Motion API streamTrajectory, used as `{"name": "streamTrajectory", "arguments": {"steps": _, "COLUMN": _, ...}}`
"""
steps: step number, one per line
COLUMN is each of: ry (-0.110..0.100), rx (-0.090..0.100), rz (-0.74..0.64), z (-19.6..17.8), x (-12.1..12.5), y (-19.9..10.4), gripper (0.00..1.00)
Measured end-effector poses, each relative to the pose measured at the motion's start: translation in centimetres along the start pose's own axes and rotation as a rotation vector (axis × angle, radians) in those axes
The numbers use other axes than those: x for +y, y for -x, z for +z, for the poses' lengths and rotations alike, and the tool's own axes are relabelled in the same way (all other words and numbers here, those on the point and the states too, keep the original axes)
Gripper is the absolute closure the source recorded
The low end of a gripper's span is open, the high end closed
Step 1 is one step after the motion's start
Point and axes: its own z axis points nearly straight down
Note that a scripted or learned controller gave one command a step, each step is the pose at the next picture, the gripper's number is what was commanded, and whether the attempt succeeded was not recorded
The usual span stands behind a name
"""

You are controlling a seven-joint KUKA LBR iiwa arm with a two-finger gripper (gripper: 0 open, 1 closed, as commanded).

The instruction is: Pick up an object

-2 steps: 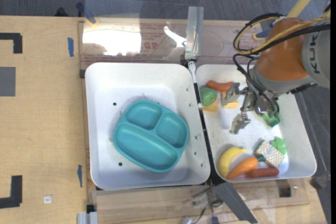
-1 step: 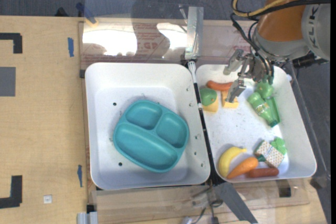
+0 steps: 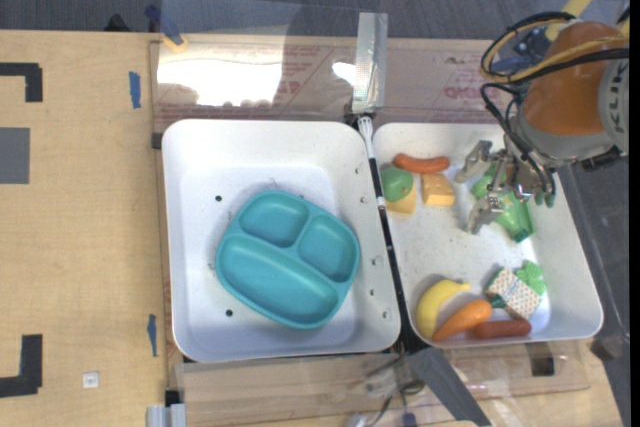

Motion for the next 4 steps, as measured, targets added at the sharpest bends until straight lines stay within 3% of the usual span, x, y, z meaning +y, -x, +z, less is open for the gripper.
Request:
{"name": "streamTrajectory", "arguments": {"steps": 1, "ry": -0.001, "rx": -0.012, "rz": -0.007, "z": -1.3, "x": 0.5, "y": 0.4, "gripper": 1.0}}
{"name": "streamTrajectory", "arguments": {"steps": 2, "ry": 0.001, "rx": 0.002, "rz": -0.035, "z": -0.1, "x": 1.6, "y": -8.2, "gripper": 1.0}}
{"name": "streamTrajectory", "arguments": {"steps": 3, "ry": -0.002, "rx": -0.003, "rz": 0.325, "z": 0.0, "x": -4.6, "y": -6.8, "gripper": 1.0}}
{"name": "streamTrajectory", "arguments": {"steps": 4, "ry": 0.0, "rx": 0.003, "rz": 0.195, "z": 0.2, "x": -5.4, "y": 1.2, "gripper": 1.0}}
